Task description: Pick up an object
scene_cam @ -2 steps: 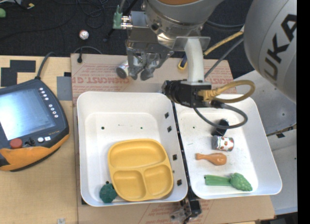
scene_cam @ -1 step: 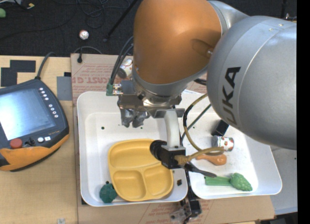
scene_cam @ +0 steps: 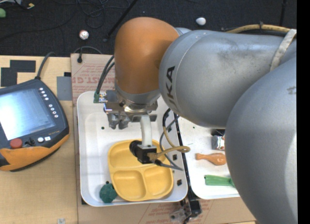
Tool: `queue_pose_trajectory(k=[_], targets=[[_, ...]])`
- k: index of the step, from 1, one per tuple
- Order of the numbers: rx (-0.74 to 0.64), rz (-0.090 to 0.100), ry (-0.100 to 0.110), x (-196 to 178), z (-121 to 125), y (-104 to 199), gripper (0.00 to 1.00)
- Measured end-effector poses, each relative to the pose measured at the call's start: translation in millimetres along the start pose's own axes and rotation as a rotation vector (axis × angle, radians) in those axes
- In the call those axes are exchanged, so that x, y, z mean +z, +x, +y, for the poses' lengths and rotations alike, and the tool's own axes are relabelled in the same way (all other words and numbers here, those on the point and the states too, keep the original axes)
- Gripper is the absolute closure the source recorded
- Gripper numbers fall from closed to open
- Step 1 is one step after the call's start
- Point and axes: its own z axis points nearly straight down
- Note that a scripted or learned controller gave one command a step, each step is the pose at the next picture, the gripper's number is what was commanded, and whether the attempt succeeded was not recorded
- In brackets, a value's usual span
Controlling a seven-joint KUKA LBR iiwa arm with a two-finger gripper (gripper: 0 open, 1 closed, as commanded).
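— jaws hang over the left bin, just beside the yellow tray; spread or pressed together, one cannot tell.
— likely the approach step, then. next they should descend onto the tray's rim.

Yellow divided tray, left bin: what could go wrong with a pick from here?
The gripper sits by the far rim of the yellow divided plastic tray, seemingly over bare floor of the left white bin; closing there may catch nothing.
The tray is wide and shallow; a rim grasp may slip or tip it.
The dark green lump lies against the tray's near corner; a dragged tray could shove it.
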Motion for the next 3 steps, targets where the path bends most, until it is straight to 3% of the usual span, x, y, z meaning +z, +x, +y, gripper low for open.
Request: queue_pose_trajectory(k=[1,2,3], targets=[[0.001,0.005,-0.010,175,85,-26,1.00],[-0.007,0.013,-0.019,38,19,14,1.00],[-0.002,0.014,-0.029,-143,24,9,1.00]])
